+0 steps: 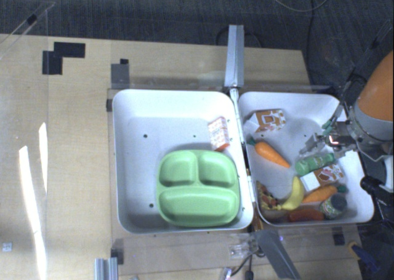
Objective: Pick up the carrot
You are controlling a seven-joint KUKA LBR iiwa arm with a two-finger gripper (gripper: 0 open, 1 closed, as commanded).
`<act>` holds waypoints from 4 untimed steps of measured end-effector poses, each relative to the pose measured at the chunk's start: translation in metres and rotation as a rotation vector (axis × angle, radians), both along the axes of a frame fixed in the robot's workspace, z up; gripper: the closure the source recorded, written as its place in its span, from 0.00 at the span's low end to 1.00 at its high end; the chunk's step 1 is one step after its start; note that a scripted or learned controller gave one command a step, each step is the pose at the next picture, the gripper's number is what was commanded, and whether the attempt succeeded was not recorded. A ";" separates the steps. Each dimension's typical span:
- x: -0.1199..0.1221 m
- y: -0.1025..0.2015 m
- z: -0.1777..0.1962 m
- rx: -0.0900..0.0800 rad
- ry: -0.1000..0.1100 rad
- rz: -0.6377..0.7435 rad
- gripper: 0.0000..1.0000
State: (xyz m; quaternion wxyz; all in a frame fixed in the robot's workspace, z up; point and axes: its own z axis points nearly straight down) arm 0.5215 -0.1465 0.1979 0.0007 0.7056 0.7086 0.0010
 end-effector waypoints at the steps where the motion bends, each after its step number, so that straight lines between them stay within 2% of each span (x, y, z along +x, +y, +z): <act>1: 0.019 0.059 -0.109 0.000 -0.013 -0.066 0.00; 2: 0.019 0.059 -0.109 0.000 -0.013 -0.066 0.00; 3: 0.021 0.060 -0.097 0.001 -0.019 -0.064 1.00; 4: 0.042 0.148 -0.012 0.001 -0.002 -0.201 1.00</act>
